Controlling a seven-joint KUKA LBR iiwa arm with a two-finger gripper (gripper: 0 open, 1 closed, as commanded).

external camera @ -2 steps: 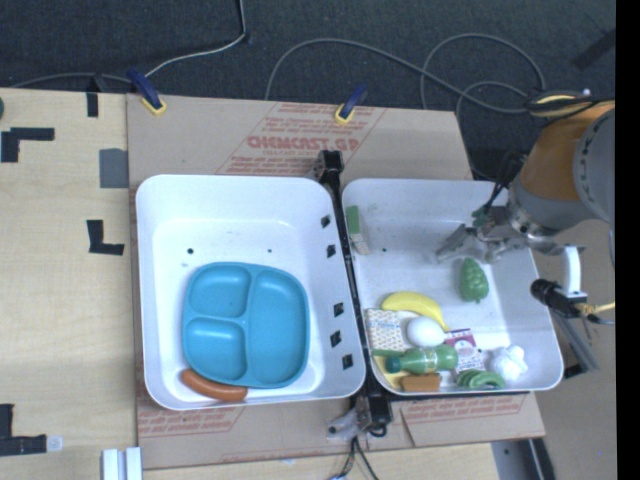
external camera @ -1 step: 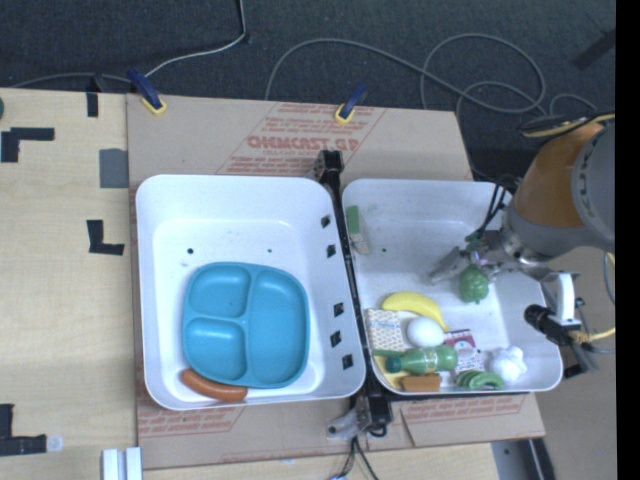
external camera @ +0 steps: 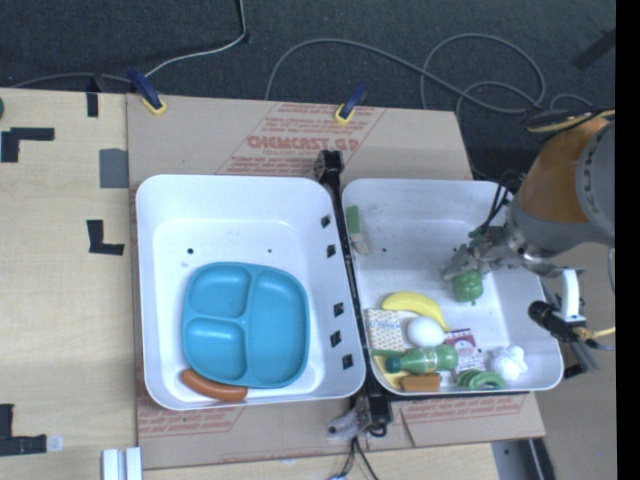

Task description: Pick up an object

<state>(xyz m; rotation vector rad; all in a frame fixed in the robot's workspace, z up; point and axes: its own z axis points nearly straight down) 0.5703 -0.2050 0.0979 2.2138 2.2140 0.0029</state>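
Green object [external camera: 467, 286], small and rounded, lies in the right bin [external camera: 400, 203] near its right side, well apart from the heap along the front wall. The pincer [external camera: 470, 264] is right over it, touching or nearly so; whether it is open or closed, I cannot tell. That heap holds a banana [external camera: 415, 305], a white egg [external camera: 425, 333] and a green bottle [external camera: 425, 360]. In the left bin [external camera: 165, 203] sit 1 blue divided plate [external camera: 245, 323] and 1 orange sausage [external camera: 213, 387] at the plate's front edge.
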